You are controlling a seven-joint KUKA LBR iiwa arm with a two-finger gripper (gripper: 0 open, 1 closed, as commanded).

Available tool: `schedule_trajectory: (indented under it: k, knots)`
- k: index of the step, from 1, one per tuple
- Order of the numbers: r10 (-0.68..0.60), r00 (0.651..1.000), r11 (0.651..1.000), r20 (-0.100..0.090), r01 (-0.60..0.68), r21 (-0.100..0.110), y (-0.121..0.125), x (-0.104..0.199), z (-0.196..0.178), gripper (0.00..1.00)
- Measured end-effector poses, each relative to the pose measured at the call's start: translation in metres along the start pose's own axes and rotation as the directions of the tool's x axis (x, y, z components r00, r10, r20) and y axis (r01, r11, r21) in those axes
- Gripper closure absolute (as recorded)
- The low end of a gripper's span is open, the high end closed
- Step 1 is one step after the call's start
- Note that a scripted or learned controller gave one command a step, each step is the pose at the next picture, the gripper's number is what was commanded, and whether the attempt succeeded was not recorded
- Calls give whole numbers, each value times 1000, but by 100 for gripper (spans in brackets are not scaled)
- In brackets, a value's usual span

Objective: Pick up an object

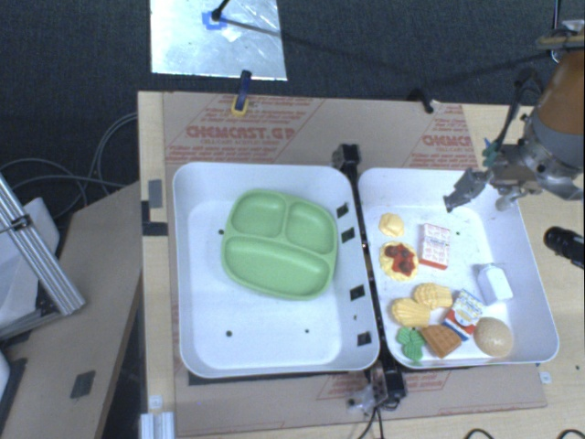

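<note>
From where I'm standing the end effector [484, 190] hovers with fingers apart and nothing in them above the right bin [539, 286], so I'd drop straight onto the red-and-white carton [435, 246], since it has clear space around it

Two white bins sit side by side: the left bin [196, 337] has one green divided plate [279, 243], and the right bin [535, 282] has about ten small toy foods, among them one red-and-white carton [435, 246], one tan egg-like ball [494, 336], one waffle [441, 340]
</note>
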State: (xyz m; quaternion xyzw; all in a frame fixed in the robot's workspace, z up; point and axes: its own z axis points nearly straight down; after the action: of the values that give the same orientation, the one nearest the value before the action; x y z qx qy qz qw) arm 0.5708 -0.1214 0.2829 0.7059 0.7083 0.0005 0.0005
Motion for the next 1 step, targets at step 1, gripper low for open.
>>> schedule_trajectory:
  k: [1]
  knots:
    - [2,1000,1000,-1,-2,3,0,-3,42,0]
